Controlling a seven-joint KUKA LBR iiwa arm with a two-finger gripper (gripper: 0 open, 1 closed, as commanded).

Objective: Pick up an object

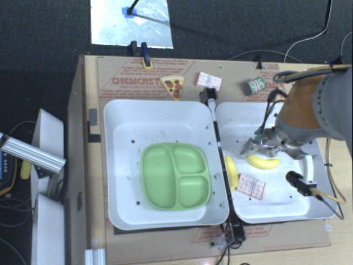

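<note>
Reaching in from the right, the pincer [257, 146] is seen low inside the right bin [242, 110], near the middle of its floor. How far it is open cannot be told from this view, and it also cannot be told if anything is held in it. The grey arm [322, 101] with its orange band is placed over the far right part of this bin.

Just beside the pincer, on the side toward the viewer, a yellow banana [263, 162] is laid on the bin floor, with its curve turned down. Whether the pincer touches it is not clear. A second yellow piece [231, 173] is found further left, against the wall between the two bins, and a red-and-white packet [251, 187] is laid flat close to it.

In the left bin [127, 120] a green divided plate [175, 175] is set, with three compartments.

Behind the bins, on the printed board [132, 76], a toy pizza slice [172, 86], a second packet [208, 80] and a small green can [255, 85] are placed, well apart from the pincer.
</note>
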